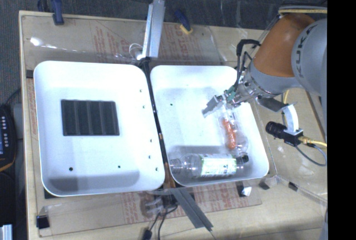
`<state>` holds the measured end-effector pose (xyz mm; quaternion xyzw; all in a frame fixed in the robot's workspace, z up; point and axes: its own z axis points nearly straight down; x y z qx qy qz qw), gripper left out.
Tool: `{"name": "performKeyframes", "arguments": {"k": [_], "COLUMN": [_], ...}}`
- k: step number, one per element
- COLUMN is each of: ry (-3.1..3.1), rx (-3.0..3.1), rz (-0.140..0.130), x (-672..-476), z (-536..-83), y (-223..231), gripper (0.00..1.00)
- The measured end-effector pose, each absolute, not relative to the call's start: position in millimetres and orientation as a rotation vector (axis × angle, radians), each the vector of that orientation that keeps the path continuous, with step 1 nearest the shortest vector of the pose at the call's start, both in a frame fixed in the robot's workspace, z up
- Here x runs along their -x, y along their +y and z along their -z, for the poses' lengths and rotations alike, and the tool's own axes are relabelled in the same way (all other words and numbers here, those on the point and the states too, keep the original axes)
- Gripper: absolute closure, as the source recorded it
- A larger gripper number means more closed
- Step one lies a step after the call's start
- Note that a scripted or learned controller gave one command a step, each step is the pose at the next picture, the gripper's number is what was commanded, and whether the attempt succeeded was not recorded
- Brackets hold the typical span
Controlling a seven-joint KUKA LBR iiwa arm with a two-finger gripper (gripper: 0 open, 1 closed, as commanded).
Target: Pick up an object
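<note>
arm [289,55] angled down-left into right bin [178,83], gripper [218,104] above orange packet [230,132], claw spread, holding nothing

at the right of the frame the arm [303,60] is a rounded grey casing with a broad orange band and dark lettering on the grey. a black cable [243,55] loops beside the wrist. the gripper [219,102] is small, grey metal.

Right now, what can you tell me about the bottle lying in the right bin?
The bottle is clear plastic with a pale green-white label around its middle and a dark cap at its right end. It lies on its side along the right bin's near wall. An orange-filled clear packet lies close above its cap end.
</note>
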<state>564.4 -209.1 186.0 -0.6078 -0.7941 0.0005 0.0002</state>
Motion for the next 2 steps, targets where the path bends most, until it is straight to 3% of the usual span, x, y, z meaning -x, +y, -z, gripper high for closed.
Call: {"name": "performKeyframes", "arguments": {"k": [1, 2], "ry": [-2.548, -2.573], "rx": [1.840, 1.794], "rz": [-0.001, -0.002], "x": [-568.2, -555.8], "z": [-188, -184], "y": [-209, -209], "gripper": [0.00, 0.00]}}
